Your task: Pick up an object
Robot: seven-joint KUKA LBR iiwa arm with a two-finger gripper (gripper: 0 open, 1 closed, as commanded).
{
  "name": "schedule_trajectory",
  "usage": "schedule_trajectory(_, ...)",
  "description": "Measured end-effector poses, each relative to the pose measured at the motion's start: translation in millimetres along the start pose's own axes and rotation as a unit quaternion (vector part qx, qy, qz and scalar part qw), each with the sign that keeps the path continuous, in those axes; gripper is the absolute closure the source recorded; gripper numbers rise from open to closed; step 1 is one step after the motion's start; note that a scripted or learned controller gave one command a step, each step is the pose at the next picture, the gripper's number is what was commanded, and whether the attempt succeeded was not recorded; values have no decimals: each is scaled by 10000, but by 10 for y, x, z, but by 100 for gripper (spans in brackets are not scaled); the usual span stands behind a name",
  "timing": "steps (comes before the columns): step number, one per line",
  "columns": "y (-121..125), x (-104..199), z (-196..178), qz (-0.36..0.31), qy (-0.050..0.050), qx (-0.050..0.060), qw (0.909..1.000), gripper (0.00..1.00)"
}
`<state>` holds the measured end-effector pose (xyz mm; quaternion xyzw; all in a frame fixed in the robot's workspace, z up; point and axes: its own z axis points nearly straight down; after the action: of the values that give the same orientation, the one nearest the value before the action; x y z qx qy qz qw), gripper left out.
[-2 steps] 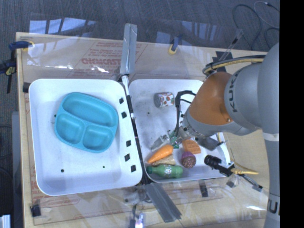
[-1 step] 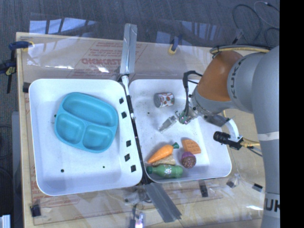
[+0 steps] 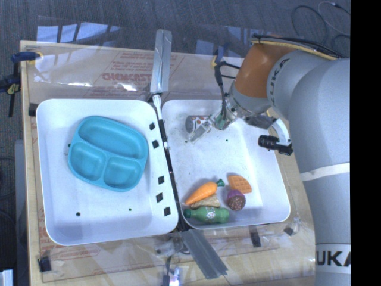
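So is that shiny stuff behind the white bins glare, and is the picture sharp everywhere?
In the camera view, yes: clear plastic sheeting behind the bins catches pale glare patches. The blue divided plate and the toy carrot look fairly crisp with soft shadows. The gripper is small and a little smeared, so its detail is hard to read.

The gripper (image 3: pixel 199 127) hangs low in the right bin (image 3: pixel 262 177), well apart from the carrot (image 3: pixel 201 192).
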<state>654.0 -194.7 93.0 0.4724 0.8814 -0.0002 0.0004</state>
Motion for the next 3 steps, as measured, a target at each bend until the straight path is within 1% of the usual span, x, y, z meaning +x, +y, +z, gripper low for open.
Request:
schedule_trajectory(1,393,551,9,1371,-2,28,9906,0)
schedule_trajectory(2,402,555,-91,1347,3,33,9909,100)
schedule_trajectory(3,450,873,-1250,738,-2,1,9973,100)
